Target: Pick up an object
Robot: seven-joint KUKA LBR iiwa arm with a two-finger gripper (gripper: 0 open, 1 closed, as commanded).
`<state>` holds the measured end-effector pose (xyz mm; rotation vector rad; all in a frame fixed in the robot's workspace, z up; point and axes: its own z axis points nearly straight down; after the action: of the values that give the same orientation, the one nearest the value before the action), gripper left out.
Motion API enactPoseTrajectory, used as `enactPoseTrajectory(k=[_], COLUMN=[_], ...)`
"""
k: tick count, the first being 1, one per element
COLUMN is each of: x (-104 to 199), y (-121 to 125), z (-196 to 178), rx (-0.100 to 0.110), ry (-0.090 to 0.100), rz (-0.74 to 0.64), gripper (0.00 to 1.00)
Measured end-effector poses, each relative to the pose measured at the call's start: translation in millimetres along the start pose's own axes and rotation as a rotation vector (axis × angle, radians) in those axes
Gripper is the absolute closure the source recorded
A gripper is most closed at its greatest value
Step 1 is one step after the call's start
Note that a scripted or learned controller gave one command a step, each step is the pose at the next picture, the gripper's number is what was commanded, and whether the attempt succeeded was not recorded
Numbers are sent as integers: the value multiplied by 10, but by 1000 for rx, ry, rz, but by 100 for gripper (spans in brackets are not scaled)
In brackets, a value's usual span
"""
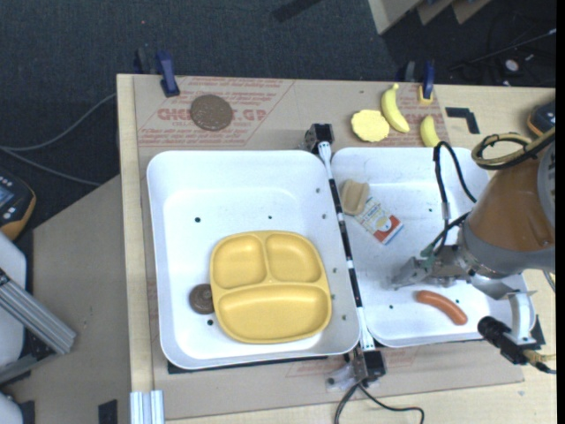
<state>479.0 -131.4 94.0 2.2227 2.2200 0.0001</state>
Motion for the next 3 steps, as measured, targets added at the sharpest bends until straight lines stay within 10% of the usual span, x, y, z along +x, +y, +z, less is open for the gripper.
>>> enactPoseTrajectory(k=[1, 2, 3], x=[461, 160, 165], y=[756, 1181, 1205], z=[-966, 82, -106], rx=[-14, -1, -13], ry=[-2, 2, -3], rz=[-9, 0, -4], gripper=[0, 0, 100])
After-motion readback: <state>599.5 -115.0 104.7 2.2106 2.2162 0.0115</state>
